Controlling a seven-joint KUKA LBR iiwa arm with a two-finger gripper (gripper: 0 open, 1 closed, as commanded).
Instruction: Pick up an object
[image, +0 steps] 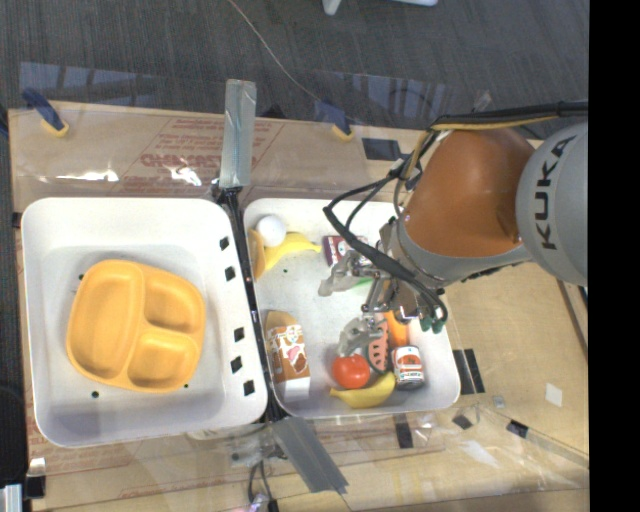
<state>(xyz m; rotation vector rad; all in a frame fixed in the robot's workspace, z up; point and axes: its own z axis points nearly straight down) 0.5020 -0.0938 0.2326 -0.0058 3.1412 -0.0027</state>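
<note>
Gripper (368, 335) of mine hangs low in the right bin (300, 215), its tip just above the red tomato (351, 371) and the yellow banana (368, 392) at the near wall. Whether anything is pinched I cannot tell; cables and wrist hide it. I judge this the reach-and-descend step, with a grasp to follow: the next move calls for settling squarely over one item in a tight cluster. Sharing this bin are a small red-labelled can (408, 366), a brown snack packet (286, 350), a second banana (283, 248) and a white ball (271, 230). My left bin (45, 300) carries a yellow divided tray (135, 325).
</note>
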